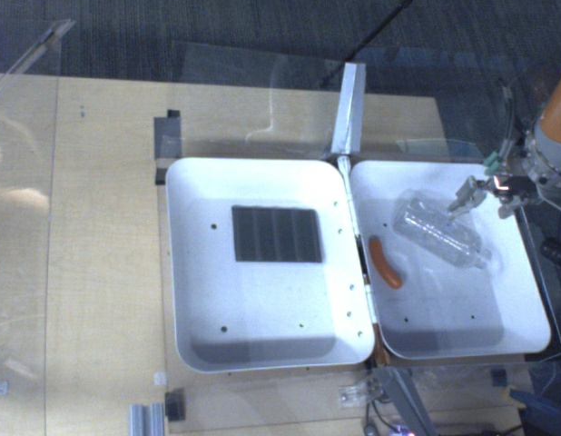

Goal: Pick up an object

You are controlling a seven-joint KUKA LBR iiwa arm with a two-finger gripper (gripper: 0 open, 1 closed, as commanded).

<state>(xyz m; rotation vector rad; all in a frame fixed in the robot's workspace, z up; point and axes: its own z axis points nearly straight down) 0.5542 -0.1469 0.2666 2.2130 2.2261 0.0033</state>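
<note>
The gripper (pixel 473 194) sits at the right of the frame, just above the upper right part of the right bin (pixel 535 334), at the end of the grey arm (pixel 548 153) with its orange band showing at the frame's right edge. Whether it is open or closed I cannot tell; the pale metal parts there are small and blur into the bin's white floor. Its tip lies just beside the upper end of a clear plastic bottle (pixel 441 232), and whether they touch I cannot tell.

The bottle lies on its side in the middle of the right bin, its long axis running from upper left to lower right across the frame. Which end is the neck is hard to make out through the transparent plastic.

Left of the bottle, near the bin's left wall, lies a small orange sausage-shaped object (pixel 385 262), its long axis also slanting from upper left to lower right, well apart from the gripper.

The left bin (pixel 185 243) holds a dark ribbed rectangular pad (pixel 277 234) lying flat near its centre, with its long sides level with the frame.
</note>
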